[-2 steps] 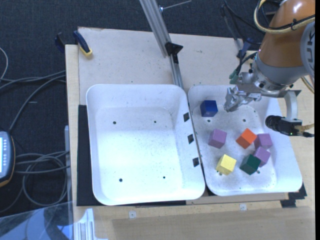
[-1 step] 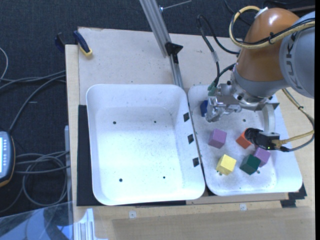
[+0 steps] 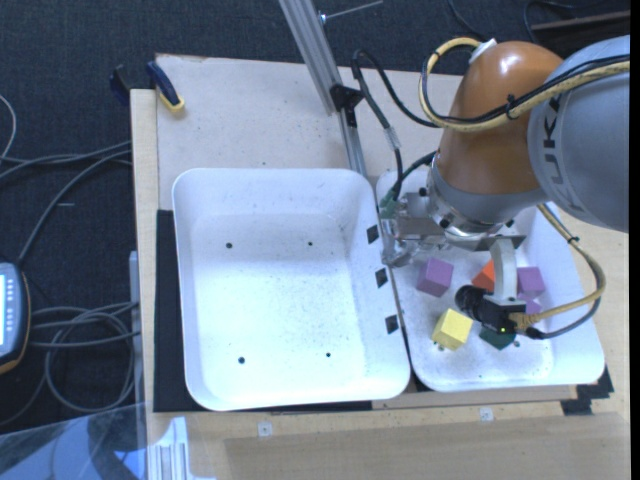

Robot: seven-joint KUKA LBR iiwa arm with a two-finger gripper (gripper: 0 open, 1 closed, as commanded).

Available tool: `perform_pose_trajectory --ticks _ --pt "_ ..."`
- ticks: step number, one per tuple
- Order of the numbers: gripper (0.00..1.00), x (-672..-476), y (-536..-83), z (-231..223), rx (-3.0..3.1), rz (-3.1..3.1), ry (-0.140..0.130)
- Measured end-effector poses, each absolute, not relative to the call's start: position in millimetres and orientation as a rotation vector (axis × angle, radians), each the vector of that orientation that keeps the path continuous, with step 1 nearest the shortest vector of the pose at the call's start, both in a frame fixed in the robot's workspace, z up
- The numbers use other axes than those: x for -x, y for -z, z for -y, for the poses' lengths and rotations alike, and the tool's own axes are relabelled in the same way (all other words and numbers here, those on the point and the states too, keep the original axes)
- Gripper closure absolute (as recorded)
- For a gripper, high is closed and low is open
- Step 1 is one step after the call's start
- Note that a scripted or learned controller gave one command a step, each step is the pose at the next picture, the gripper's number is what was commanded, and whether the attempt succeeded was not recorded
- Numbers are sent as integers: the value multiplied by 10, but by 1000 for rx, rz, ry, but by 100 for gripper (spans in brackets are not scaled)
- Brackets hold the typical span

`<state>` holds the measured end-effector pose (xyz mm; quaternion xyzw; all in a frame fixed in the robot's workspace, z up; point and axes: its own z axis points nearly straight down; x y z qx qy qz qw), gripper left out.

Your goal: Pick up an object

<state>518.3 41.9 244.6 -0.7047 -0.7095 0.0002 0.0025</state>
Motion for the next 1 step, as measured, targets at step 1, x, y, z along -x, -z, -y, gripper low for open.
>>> perform_pose_trajectory --ticks 1 --pt "100 -4974 -2302 -918 2211 2225 -2"
